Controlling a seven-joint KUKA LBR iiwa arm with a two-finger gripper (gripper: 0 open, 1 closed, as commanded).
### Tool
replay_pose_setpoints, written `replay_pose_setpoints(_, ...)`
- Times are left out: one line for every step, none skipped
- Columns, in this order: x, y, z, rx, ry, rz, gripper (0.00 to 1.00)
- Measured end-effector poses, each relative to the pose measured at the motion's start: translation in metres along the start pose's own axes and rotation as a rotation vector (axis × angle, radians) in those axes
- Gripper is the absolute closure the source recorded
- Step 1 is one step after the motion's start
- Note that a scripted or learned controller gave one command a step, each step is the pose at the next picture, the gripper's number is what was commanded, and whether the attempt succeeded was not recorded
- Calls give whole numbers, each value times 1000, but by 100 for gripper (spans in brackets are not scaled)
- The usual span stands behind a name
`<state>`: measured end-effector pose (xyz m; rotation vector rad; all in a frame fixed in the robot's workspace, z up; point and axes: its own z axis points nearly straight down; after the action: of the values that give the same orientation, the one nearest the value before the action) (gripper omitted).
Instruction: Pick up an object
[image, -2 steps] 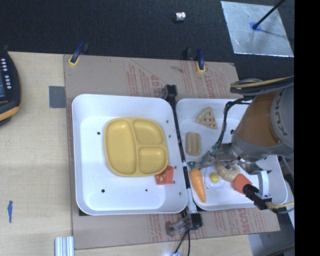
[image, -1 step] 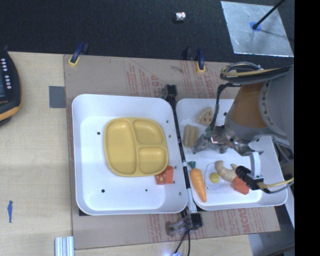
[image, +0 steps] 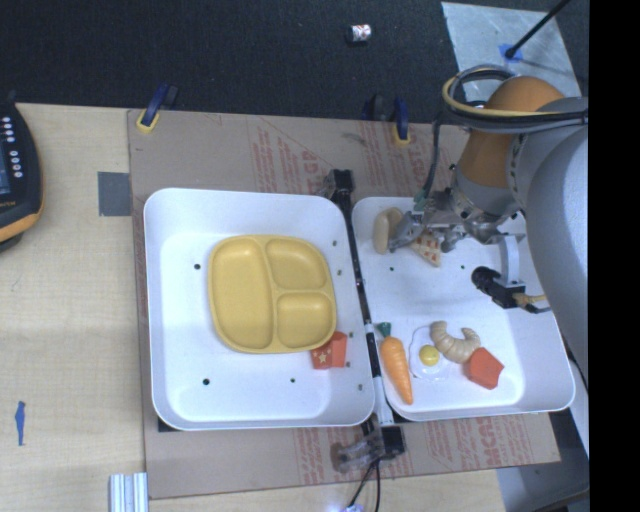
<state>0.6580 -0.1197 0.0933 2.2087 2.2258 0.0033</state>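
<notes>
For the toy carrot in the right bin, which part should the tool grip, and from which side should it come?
Grip the carrot at its thick orange middle, coming straight down from above, fingers closing across its width. It lies flat, lengthwise along the right bin's left wall, green top away from the camera, tip toward the front. The wall is close on its left and a toy fried egg on its right, so the fingers probably have little room.

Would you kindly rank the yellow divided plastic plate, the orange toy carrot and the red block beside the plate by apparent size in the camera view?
1. Yellow divided plastic plate, by far the largest.
2. Orange toy carrot.
3. Red block beside the plate, somewhat smaller than the carrot.
</notes>
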Motion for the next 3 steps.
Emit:
replay_pose_setpoints(-20, -1, 1, 6, 1, 5, 0)
replay_pose_setpoints(28, -100, 2, 19, 7, 5, 0)
replay_pose_setpoints(-13, -46, -29, 1, 0, 3, 0)
